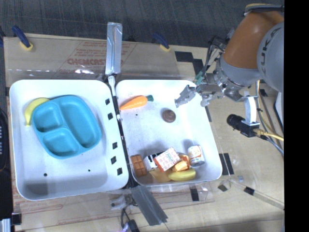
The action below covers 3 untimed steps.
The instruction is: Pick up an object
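gripper [193,94] looks spread open and empty above the right bin [205,129], risk is it clips that wall reaching for the brown puck [168,115]

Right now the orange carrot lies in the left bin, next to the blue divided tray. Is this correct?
Not quite. The camera view shows the carrot in the right bin, near its upper left corner. The blue divided tray is in the left bin.
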### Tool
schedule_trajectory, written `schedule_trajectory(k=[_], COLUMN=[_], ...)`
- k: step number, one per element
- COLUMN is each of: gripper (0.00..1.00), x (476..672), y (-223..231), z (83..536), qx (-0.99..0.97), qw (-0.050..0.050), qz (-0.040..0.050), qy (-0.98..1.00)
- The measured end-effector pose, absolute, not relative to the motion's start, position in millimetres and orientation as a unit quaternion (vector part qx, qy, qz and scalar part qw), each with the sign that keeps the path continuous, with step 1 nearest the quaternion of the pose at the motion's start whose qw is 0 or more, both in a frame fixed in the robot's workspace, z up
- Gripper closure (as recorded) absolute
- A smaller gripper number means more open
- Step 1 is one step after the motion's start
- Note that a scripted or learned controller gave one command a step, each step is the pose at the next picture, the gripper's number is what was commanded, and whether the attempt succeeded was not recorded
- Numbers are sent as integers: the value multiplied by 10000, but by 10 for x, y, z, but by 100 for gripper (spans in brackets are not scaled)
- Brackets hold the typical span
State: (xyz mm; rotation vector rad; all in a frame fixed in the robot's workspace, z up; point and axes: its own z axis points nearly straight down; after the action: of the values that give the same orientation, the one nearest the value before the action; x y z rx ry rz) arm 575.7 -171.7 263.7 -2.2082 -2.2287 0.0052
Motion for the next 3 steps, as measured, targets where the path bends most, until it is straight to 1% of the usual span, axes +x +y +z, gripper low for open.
schedule_trajectory(k=[1, 2, 3], gripper=[0, 0, 0], x=[6372, 6318, 6132], y=[-1984, -1802, -1923], z=[1586, 911, 909], qx=[-7000, -6990, -6705], qw=[52, 11, 26], qz=[40, 12, 11], qy=[-7141, -7151, -7419])
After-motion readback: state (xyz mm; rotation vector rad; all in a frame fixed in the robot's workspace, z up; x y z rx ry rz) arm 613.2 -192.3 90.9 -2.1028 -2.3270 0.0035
